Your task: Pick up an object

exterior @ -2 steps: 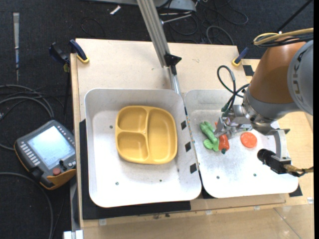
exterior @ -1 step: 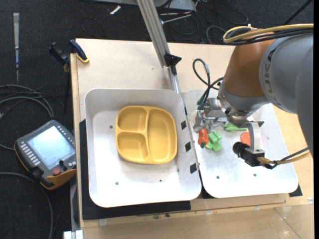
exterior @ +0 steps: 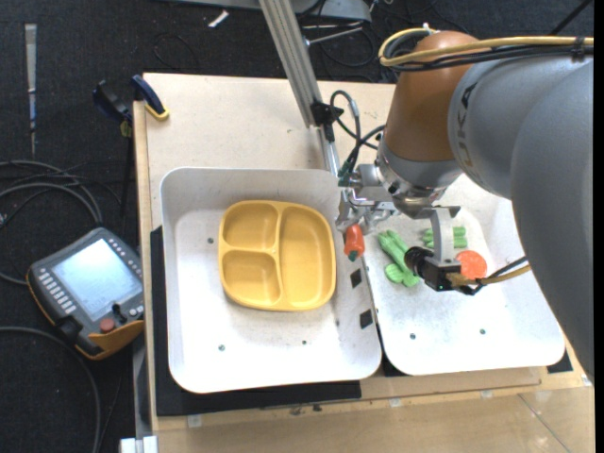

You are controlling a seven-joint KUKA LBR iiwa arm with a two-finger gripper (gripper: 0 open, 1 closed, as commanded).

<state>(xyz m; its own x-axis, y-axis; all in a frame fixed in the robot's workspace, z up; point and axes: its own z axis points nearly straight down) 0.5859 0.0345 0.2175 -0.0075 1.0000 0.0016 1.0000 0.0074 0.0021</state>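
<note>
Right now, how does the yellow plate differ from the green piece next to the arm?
The yellow plate is broad and split into three compartments; the green piece is slim and elongated. The plate is far larger than the piece. The plate sits in the left bin, the piece in the right bin. Both rest on a white bin floor.

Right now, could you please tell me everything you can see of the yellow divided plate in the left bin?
The yellow plate is a rounded square with a raised rim. Low ridges split it into three wells: two smaller ones toward the view's left and one larger toward its right. It looks like smooth matte plastic, with no visible damage, and the wells hold nothing. It lies flat, right way up, near the middle of the left bin, resting on the bin's floor with nothing else touching it.
</note>
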